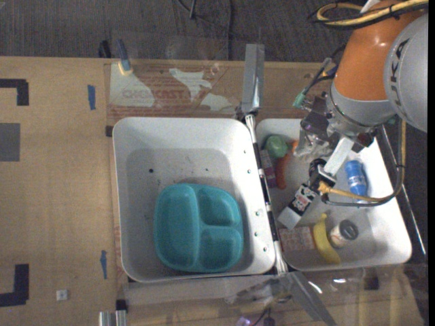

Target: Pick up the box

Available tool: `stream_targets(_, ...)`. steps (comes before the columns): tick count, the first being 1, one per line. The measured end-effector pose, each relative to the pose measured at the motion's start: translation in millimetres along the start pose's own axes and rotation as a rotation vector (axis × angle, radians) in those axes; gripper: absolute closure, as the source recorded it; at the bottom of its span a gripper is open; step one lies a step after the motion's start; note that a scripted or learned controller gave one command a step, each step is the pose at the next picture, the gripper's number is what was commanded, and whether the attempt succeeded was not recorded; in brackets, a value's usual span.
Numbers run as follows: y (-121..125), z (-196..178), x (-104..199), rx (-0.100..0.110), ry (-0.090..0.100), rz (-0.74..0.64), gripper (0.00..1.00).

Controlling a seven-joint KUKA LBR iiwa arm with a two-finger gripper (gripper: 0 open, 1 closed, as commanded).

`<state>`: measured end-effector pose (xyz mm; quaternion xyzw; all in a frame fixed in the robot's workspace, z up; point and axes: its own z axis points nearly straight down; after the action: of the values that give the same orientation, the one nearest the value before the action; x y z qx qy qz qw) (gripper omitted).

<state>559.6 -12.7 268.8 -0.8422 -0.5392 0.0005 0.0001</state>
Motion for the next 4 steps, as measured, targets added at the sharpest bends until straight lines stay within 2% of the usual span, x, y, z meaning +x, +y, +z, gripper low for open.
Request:
stream_targets(1, 9, -167, 9, -0.001, 0.000, 0.162, 1.00)
stream_targets(3, 8, -186, 15, -0.001, -0.003, 0.150, 1.00)
stream_targets(4, 8, -185, 14, 0.000, -0.004, 0.151, 0.00)
